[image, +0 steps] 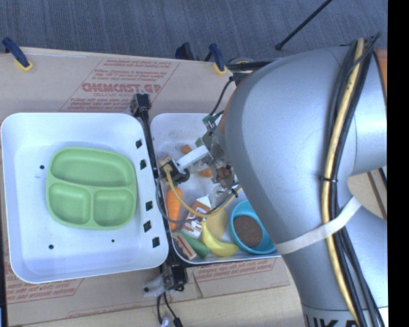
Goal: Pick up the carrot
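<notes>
My gripper [221,172]: low over the right bin [165,125]; jaw state cannot be told. Carrot [174,206]: lying in that bin at eight o'clock from my jaws, apart from them. Banana [217,240]: six o'clock. Green tray [92,186]: left bin [17,203].

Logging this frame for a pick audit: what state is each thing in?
carrot: lying in the right bin, not gripped
banana: lying near the bin's front edge
blue bowl: upright, brown contents
green divided plate: flat in the left bin
gripper: low over the right bin, mostly hidden by the arm
</notes>
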`<state>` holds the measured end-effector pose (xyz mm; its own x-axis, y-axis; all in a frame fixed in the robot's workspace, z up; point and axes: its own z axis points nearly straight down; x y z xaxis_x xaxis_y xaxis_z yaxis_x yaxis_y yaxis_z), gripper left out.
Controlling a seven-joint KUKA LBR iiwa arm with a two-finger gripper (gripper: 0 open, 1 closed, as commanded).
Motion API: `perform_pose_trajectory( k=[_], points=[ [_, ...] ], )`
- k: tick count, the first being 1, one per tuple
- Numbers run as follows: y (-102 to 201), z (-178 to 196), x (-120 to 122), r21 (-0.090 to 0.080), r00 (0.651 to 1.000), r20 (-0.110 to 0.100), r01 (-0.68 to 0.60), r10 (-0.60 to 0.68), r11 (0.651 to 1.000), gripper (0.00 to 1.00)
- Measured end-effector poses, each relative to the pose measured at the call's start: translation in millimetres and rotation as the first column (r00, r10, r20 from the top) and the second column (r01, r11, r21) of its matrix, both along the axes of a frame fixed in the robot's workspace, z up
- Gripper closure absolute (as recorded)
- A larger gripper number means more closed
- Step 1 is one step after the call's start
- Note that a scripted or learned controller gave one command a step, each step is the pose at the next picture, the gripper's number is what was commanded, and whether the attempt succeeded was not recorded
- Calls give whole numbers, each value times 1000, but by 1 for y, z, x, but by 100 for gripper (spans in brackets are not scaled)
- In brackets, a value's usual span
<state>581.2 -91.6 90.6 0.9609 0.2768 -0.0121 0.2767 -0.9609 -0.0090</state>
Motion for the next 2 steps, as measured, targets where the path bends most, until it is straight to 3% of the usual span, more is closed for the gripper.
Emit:
perform_pose_trajectory(
  k=[1, 2],
  points=[
    [3, 8, -1, 10, 1000, -11, -14, 14, 1000, 100],
    [4, 8, -1, 12, 1000, -13, -16, 16, 1000, 0]
  ],
)
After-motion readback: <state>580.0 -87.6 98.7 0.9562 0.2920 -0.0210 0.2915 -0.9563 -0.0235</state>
